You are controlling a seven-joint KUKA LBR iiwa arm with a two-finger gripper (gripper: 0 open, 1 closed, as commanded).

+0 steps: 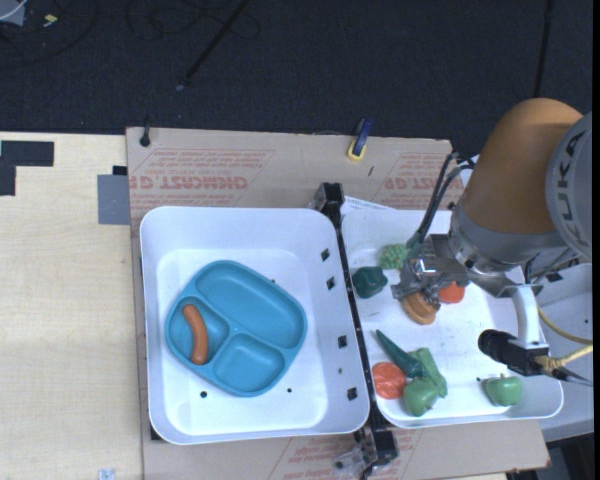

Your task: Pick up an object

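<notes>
Gripper [420,286] is down over the brown-orange toy [420,308] in the right bin [540,408]; can't tell its finger state, and crowded neighbours might spoil the grab.

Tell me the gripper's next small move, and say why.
Probably a short straight descent: the gripper sits in the right bin directly over the tan-orange toy, with a red piece beside it. Whether anything is gripped cannot be seen.
</notes>
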